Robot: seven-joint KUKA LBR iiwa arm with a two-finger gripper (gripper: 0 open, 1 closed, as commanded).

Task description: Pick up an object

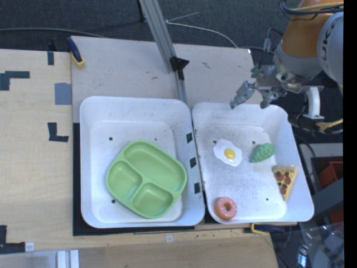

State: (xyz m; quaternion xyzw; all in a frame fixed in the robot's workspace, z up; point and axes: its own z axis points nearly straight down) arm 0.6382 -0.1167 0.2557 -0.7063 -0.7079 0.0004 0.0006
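Hovering over the back rim of the right bin (252, 202), near its 12 o'clock edge, the gripper (254, 97) hangs with its two fingers spread apart and nothing between them, well apart from every item below. Four things lie in that bin, one of each. A fried egg (227, 152) sits near the bin's centre, with a green broccoli piece (262, 152) just beside it toward 3 o'clock, the two apart. A pizza slice (285, 180) rests against the wall at about 4 o'clock, its tip pointing toward the front, so little room is left between it and the rim. A pink donut (226, 207) lies close to the front edge at about 7 o'clock. Bare white floor is open between the egg and the back wall, and again between the donut and the pizza slice. One green divided plate (146, 178) with three compartments lies in the left bin (92, 149), set toward that bin's 5 o'clock corner, with bare floor at 9 and 12 o'clock. The two bins touch along their shared middle edge. A slanted metal post (162, 35) rises behind the junction of the bins at 12 o'clock. No brand, label or readable writing can be made out on any item.
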